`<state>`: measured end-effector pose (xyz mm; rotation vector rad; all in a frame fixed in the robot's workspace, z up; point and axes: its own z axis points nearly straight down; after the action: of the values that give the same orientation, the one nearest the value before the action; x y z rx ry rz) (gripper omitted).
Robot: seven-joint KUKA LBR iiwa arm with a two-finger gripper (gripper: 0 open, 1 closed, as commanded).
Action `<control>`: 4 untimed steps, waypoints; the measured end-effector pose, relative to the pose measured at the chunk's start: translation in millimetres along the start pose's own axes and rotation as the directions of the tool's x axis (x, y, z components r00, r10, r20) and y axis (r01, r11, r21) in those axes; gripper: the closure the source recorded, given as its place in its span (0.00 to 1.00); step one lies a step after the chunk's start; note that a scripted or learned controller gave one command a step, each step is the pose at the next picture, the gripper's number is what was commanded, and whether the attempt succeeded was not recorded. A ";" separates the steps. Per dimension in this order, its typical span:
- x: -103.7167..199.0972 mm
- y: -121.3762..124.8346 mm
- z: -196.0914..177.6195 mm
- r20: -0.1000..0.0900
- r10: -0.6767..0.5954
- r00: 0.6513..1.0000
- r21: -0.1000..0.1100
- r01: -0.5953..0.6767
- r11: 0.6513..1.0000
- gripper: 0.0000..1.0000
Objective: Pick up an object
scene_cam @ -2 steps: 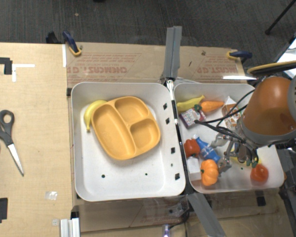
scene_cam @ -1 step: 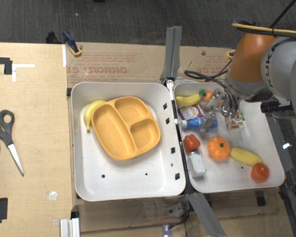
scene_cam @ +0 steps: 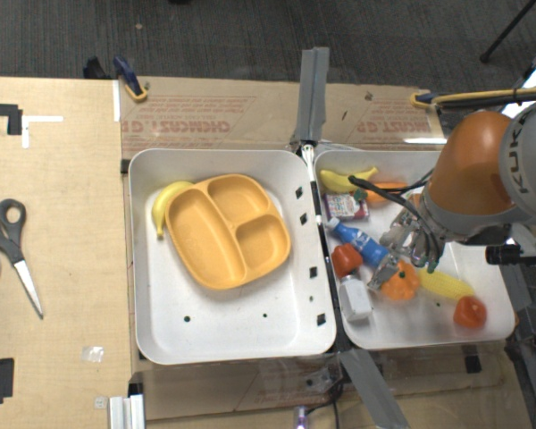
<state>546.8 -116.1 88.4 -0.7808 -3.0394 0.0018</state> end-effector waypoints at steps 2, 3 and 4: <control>66.0 -22.8 -5.1 -0.004 0.148 0.989 0.002 -0.148 0.989 1.00; 81.1 17.5 -184.1 0.003 0.208 0.978 0.000 -0.208 0.978 1.00; 97.5 34.3 -99.2 -0.001 0.240 0.971 0.002 -0.240 0.971 1.00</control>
<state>478.3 -39.0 187.8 -1.1416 -2.9214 0.0043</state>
